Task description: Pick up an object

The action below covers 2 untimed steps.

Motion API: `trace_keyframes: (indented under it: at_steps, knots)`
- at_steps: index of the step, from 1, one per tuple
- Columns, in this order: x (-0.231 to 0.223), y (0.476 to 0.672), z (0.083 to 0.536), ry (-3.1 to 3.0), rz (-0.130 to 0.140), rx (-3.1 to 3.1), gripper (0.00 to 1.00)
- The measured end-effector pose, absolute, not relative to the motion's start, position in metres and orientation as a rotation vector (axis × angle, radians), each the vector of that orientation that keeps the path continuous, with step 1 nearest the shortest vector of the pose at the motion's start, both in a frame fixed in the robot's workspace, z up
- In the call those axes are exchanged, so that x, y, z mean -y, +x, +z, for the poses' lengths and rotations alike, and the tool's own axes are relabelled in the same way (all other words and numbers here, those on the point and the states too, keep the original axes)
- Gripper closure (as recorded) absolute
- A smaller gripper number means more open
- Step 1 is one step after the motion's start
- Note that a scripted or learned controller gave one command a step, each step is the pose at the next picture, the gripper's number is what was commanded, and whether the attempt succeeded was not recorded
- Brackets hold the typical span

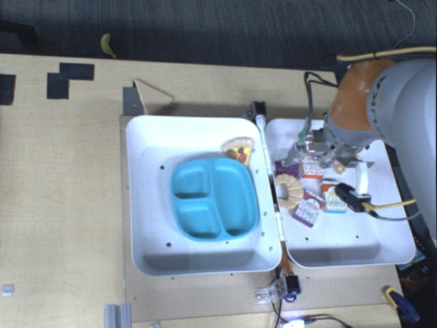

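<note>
In the right bin (382, 248) we see a small heap of objects: a tan ring-shaped piece (289, 192), a flat purple-and-white packet (306, 210), a red-and-white packet (313, 171) and another small packet (334, 201) beside it. They lie in the bin's half nearest the left bin, touching or overlapping one another.

We judge all of them light. The packets look thin, flexible and probably slick, so they may slide or fold under pressure; taking one by a free edge looks hard while they overlap. The ring looks stiffer and thicker, and we would take it across its rim, where it lies clear at the heap's left side.

The end effector (321, 149) hangs over the heap's far edge; we cannot tell its state.

The left bin (147, 251) holds a blue 3-compartment tray (213, 198) and a pizza-slice toy (238, 149) at its far right corner. Both bins sit toward the table's (61, 217) right side.
</note>
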<state>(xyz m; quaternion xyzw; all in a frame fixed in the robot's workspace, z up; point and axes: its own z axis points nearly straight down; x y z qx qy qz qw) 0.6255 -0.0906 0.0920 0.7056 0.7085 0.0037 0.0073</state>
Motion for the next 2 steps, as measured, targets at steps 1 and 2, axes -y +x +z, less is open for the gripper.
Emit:
trace_keyframes:
  at_steps: [1,2]
  knots:
    - [0.0909,0.6283,0.1052,2.198,0.020,-2.212,1.00]
    - [0.0908,0.6280,0.1048,2.199,0.019,-2.212,0.00]
